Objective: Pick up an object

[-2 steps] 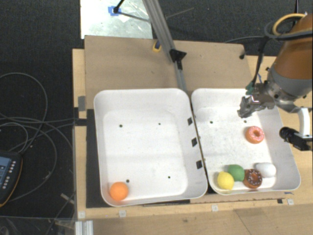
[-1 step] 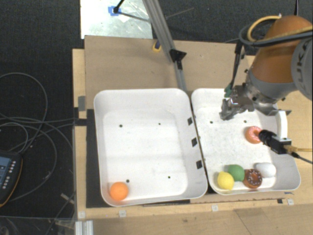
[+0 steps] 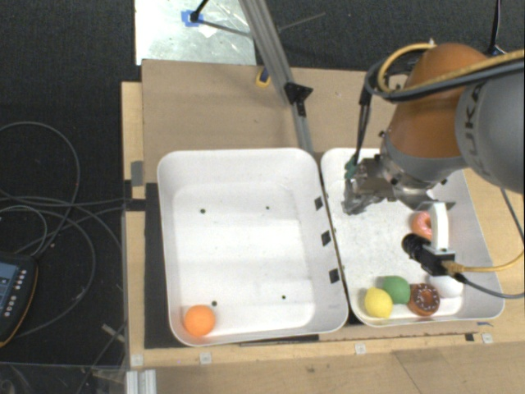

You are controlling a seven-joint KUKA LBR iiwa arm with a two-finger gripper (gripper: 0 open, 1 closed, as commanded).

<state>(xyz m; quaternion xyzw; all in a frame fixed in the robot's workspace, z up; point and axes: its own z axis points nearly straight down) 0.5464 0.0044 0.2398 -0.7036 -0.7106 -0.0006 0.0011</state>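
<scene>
The right bin (image 3: 371, 249) holds the toys the robot can pick from. At the near edge of the right bin lie three small things in a row: a yellow ball (image 3: 378, 302), a green toy (image 3: 397, 286) just behind it, and a brown ring (image 3: 424, 300) beside them. They touch or almost touch each other. A bit farther back in the right bin, toward its right side, lies a pink ring (image 3: 420, 223). Part of it is hidden by the arm. Farther back again, near the left wall of the right bin, hangs the gripper (image 3: 358, 194). It is low over a bare white patch of the bin floor. Nothing can be seen held in it. It is too dark and small to tell if it is open or closed.

The pink ring looks like the closest toy to the gripper. It sits off to the gripper's right and a little nearer to the front of the bin, not under it. The three toys at the near edge are well apart from the gripper.

To do this step well, the robot probably needs to move over one toy first and then go straight down. The pink ring may be the easier pick, since it lies alone. The three at the near edge are crowded, so a grab there could bump a neighbor or slip.

An orange ball (image 3: 199, 319) lies outside the right bin, in the left bin (image 3: 246, 245).
</scene>
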